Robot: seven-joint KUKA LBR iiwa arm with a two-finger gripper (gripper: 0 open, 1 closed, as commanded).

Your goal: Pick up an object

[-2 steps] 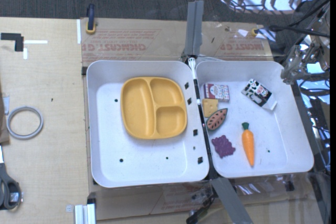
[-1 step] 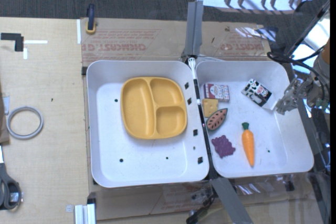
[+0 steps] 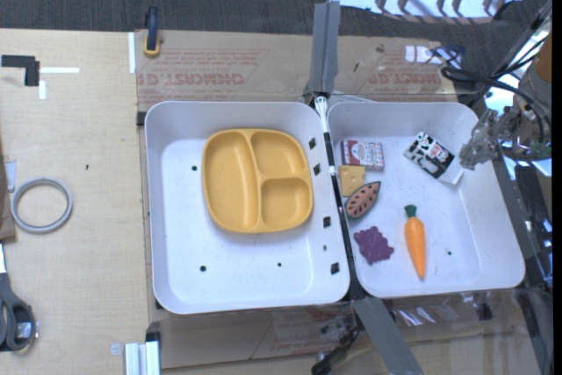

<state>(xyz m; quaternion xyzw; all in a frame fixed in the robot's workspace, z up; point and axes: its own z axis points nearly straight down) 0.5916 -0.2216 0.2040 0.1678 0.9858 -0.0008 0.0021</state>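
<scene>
Gripper (image 3: 479, 147) at the right wall of the right bin (image 3: 457, 272), hanging low by the rim; width of its opening impossible to tell from this slant. Nothing seen held.

Just beside it, toward the bin's middle: a small black-and-white carton (image 3: 429, 155), cow-patterned, lying tilted on the white floor with one corner pointing at the gripper. Likely the target, being the nearest thing. Boxy, light-looking, with flat sides that should take a squeeze well if met squarely.

Risks from here, as a judgement:
- Closing on a corner rather than on flat faces, because of the carton's skewed lie; would probably twist it out or flick it away.
- Clipping the bin wall on the way down, being so close to it.
- Descending off-centre and merely nudging the carton aside, then shutting on air.

Further out: a carrot (image 3: 414, 241) lying lengthwise, well apart from the carton. Beyond that, clustered along the divider: purple grapes (image 3: 374, 244), a brown-and-red slice (image 3: 363, 199), a yellow wedge (image 3: 351, 180) and a red-and-white box (image 3: 362, 154), the last three crowded close, poor picks for a clean grasp.

In the left bin (image 3: 176, 215), a yellow divided plate (image 3: 257, 180). On the tabletop (image 3: 88, 277), far left, a roll of tape (image 3: 39, 205).
</scene>
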